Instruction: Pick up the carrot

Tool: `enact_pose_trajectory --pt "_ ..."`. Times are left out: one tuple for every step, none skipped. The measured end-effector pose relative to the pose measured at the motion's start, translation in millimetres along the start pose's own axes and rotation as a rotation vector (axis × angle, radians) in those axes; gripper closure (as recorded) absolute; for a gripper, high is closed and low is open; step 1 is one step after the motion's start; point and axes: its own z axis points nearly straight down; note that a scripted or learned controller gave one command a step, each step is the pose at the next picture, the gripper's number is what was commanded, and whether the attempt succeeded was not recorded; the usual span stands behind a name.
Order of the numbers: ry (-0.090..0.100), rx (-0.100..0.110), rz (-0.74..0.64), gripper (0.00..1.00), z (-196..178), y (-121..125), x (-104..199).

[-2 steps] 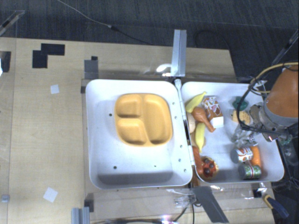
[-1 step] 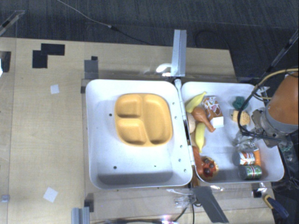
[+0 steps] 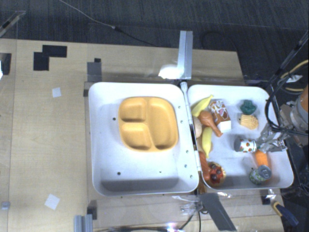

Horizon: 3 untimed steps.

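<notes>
The carrot [image 3: 261, 158] is a short orange piece lying near the right wall of the right bin [image 3: 280, 181], between a small can and a grey-green round item. My gripper [image 3: 270, 142] hangs just above and slightly right of the carrot's upper end, close to it or touching it. The grey arm with its orange band [image 3: 303, 100] comes in from the right edge. The carrot still rests on the bin floor.
The right bin also holds two bananas [image 3: 206, 140], a brown drumstick [image 3: 211, 121], a cake slice [image 3: 218, 109], a corn piece [image 3: 248, 122], a green item [image 3: 248, 106], a small can [image 3: 245, 145], a grey-green round item [image 3: 259, 175] and red fruit [image 3: 215, 172]. A yellow divided plate [image 3: 146, 122] sits in the left bin [image 3: 104, 168].
</notes>
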Motion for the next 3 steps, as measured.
enact_pose_trajectory --pt "0.0 -0.003 -0.04 1.0 100 25 -8" --pt "-0.002 -0.001 -0.04 0.0 100 25 -8" --pt "-0.008 0.003 -0.044 1.0 88 24 -11"
